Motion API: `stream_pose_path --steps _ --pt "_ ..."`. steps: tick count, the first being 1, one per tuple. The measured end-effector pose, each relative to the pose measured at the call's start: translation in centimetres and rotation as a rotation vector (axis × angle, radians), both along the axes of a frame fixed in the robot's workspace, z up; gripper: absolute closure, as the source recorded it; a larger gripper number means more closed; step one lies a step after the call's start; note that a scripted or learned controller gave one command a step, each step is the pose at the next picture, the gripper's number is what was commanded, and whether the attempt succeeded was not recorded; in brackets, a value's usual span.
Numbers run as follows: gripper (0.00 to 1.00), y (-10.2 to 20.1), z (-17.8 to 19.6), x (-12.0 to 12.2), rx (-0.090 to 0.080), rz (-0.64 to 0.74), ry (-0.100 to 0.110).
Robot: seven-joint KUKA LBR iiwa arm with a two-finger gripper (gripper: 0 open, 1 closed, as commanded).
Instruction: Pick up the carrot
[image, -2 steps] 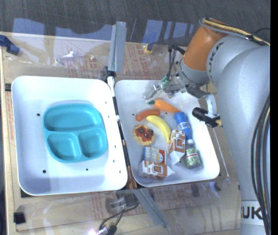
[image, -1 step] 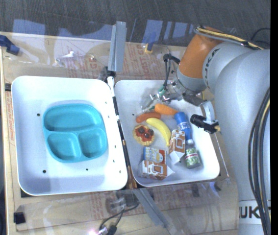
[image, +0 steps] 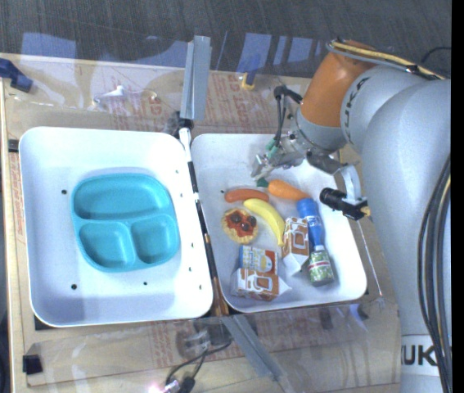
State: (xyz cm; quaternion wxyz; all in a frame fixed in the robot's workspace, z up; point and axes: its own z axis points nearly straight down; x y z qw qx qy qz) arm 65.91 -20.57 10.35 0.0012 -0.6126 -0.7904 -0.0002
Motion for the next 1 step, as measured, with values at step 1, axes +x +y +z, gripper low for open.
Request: stream_pose_path --steps 1 --pt "1.00 2.18 10.48 -0.17 -0.003 0.234 -0.004"
